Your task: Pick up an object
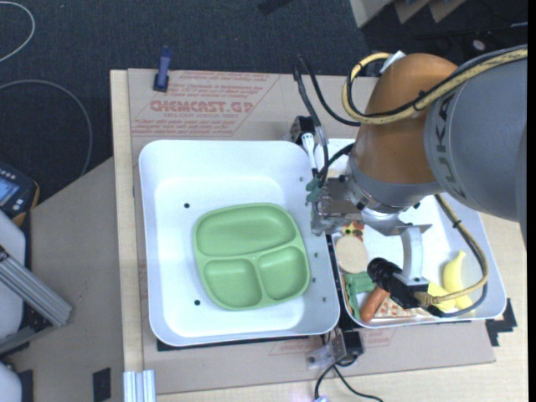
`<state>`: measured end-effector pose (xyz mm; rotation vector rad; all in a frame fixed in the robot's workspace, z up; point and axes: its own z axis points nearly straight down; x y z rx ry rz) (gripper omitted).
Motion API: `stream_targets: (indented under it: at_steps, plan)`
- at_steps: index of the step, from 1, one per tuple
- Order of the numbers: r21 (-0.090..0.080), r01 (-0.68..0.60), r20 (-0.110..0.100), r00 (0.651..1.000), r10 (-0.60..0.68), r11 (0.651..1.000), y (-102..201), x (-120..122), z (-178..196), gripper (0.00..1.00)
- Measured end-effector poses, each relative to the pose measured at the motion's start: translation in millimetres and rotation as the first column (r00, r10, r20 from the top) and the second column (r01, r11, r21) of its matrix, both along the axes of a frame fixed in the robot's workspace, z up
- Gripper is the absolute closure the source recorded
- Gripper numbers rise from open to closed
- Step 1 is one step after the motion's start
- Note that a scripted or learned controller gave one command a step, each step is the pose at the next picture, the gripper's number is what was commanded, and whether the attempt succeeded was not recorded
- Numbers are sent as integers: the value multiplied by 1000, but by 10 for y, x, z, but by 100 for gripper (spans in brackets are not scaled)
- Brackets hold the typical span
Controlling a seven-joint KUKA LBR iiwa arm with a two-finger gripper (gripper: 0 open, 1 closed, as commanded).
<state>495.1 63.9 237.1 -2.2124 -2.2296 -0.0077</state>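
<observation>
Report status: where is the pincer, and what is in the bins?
Pincer low over right bin, near its left wall. Banana and other small items in that bin. Green divided tray in left bin.

Bright, even overhead light, soft shadows, mild glare on the white bins (159,224), slight overall softness.

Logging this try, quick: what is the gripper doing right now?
Gripper: low over the right bin, open or shut cannot be told.
</observation>
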Motion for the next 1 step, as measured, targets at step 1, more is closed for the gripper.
stream_targets:
  at_steps: [1]
  plan:
    - [-2,9,17,1000,-8,1000,-380,-143,1856,100]
